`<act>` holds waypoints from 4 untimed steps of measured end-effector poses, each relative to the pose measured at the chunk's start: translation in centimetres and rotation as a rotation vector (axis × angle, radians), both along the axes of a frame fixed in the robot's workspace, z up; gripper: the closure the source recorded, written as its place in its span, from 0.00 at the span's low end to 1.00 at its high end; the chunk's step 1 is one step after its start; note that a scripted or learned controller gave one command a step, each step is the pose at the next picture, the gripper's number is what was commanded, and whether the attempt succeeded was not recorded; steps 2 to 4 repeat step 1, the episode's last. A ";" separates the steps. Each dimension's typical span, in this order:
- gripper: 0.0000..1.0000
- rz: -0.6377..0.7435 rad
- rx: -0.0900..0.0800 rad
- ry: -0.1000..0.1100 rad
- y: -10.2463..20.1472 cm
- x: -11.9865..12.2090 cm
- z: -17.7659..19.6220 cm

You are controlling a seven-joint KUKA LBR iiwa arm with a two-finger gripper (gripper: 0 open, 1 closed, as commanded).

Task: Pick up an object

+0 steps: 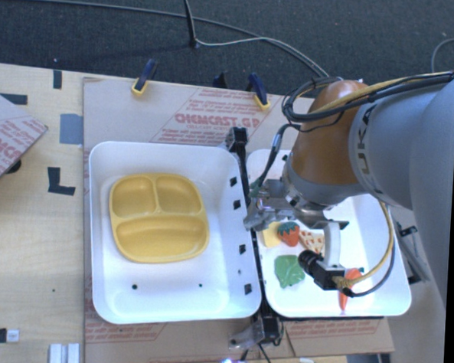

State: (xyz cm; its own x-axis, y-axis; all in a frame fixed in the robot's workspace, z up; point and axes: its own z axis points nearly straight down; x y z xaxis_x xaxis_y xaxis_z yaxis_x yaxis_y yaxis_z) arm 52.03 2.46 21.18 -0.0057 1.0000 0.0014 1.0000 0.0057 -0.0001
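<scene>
Behind the gripper [274,218], red lettering reading "CHEMCAST" is printed on the brown board [207,122] under both bins. Whether the jaws are parted or closed cannot be told; nothing is seen between them. Just beside them in the right bin [388,302], a soft green leaf-shaped piece [287,270], an orange lump [289,235] and a pale dotted slice [311,239] are seen. Well to their left, a smooth yellow three-compartment plate [159,217] is seen in the left bin [101,230].

Glossy white plastic bins [101,230]; yellow tray [159,217] — smooth, matt plastic
</scene>
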 end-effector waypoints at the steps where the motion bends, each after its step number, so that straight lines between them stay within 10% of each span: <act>1: 1.00 -0.001 -0.001 0.001 5.2 0.1 -0.5; 4: 1.00 -0.001 -0.001 0.001 5.2 0.1 -0.5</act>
